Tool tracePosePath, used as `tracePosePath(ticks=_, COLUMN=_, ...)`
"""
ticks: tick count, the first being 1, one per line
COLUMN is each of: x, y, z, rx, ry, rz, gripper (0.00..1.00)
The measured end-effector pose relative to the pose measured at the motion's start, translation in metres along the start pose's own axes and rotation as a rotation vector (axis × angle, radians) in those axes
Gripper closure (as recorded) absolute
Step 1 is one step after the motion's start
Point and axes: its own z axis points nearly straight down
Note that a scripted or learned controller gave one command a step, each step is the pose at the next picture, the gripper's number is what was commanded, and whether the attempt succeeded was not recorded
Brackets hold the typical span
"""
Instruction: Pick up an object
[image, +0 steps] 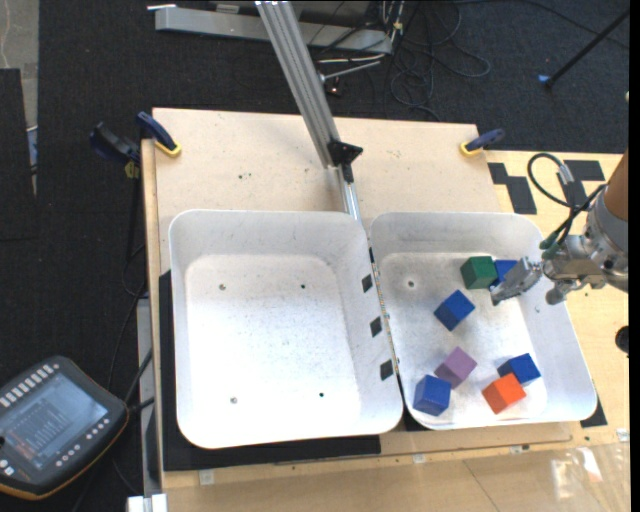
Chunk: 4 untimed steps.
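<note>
The approach is in hand: the metal two-finger gripper (512, 283) hangs low in the right white bin (570, 330), just beside the green cube (479, 270), its tips seemingly slightly spread and pinching nothing, so next it must straddle that cube and close.

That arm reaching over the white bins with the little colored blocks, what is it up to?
A grey robot arm reaches in from the right, and its gripper is low over the right bin, next to a green block and a blue block near the back of that bin. It seems to be trying to pick one up, but none is clearly in its grasp. More blocks lie loose nearer the front: three blue, one purple and one orange.
</note>
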Motion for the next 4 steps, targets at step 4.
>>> tracePosePath(ticks=4, x=-0.001, y=0.004, z=0.168, rx=0.006, ry=0.002, rz=0.002, gripper=0.0)
